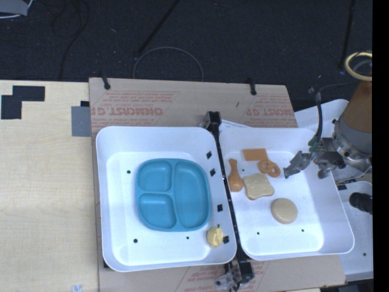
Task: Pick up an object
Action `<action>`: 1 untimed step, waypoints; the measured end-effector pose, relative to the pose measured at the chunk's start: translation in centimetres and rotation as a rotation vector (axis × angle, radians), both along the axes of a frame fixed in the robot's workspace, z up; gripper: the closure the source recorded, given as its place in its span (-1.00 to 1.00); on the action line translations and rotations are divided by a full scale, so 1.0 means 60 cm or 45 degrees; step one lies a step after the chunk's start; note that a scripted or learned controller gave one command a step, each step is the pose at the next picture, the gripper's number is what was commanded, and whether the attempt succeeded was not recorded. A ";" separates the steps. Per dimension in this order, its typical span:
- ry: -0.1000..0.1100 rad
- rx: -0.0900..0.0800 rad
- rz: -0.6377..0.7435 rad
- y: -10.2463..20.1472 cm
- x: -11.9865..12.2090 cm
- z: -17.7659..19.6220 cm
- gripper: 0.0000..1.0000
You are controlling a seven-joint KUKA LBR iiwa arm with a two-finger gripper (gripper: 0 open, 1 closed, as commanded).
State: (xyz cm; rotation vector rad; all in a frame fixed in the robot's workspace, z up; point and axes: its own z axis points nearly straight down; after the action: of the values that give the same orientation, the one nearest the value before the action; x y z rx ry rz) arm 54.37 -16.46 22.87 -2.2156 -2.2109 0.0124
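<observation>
The right bin (331, 233) holds several toy foods: an orange rectangular piece (254, 154), a pretzel (269, 168), an orange drumstick (234, 175), a slice of bread (259, 187) and a round tan bun (284, 210). My gripper (309, 168) hangs over the right side of this bin, just right of the pretzel. It is open, with nothing between its fingers. One dark fingertip (293, 166) is close to the pretzel's right edge.
The left bin (115, 248) holds a blue divided plate (171, 194) and a small yellow lump (214, 236) in its near right corner. A black divider (220, 181) runs between the bins. Cables and the arm's body (358, 126) stand at the right.
</observation>
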 end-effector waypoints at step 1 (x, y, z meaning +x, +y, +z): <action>-0.015 -0.003 0.002 0.000 0.004 0.010 -1.00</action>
State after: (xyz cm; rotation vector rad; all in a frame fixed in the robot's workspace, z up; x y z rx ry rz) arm 54.62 -16.48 23.48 -2.2210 -2.2203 0.0018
